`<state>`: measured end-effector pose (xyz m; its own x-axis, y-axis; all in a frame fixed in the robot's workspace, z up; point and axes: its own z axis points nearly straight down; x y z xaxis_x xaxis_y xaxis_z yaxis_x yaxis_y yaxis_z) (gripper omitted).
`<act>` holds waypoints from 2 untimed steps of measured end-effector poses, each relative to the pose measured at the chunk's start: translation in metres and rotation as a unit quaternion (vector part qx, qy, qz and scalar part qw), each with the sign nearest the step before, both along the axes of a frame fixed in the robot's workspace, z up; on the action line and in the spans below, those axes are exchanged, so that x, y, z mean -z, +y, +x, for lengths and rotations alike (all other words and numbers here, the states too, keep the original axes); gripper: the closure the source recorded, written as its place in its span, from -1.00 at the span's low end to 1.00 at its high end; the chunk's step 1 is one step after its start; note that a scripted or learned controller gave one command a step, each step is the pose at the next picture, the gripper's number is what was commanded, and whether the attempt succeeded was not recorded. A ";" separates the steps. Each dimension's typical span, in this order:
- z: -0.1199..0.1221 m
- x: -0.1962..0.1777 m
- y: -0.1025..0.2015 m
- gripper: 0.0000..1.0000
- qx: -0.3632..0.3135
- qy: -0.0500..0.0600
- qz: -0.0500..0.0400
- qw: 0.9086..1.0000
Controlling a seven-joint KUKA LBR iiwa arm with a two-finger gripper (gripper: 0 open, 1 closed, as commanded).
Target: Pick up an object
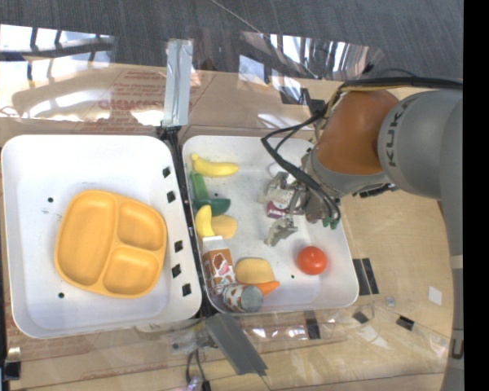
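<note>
Spread apart, the jaws of the gripper (pixel 277 212) pointed toward the middle of the right bin (pixel 253 149), one fingertip nearer the far wall and the other nearer the front. A small maroon-and-white object (pixel 275 211) lay in the gap between them, though it was too small to tell whether either fingertip touched it, and nothing showed it lifted off the bin floor. The grey arm (pixel 416 145) reached in from the right, its orange band (pixel 350 133) hanging over the bin's right rim, with black cables looping beside the wrist. A red tomato (pixel 312 260) sat just in front of the gripper, apart from it. Along the bin's left wall lay a yellow banana (pixel 214 168), a green piece (pixel 200 187), a smaller yellow piece (pixel 204 220) and a brown-and-white carton (pixel 218 263), in a loose row from back to front. Near the front wall a pale yellow, rounded item (pixel 254 270) rested beside an orange carrot (pixel 267 287), and a grey can (pixel 250 298) lay in the front corner by the carton. The left bin (pixel 33 177) held a yellow divided plate (pixel 110 241), lying flat and well apart from the gripper.
</note>
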<state>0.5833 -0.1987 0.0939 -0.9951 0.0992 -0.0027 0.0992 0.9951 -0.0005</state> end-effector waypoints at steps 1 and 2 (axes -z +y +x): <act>0.002 -0.011 0.001 1.00 -0.003 -0.002 -0.001 1.000; 0.002 -0.011 0.001 -1.00 -0.003 -0.001 0.000 1.000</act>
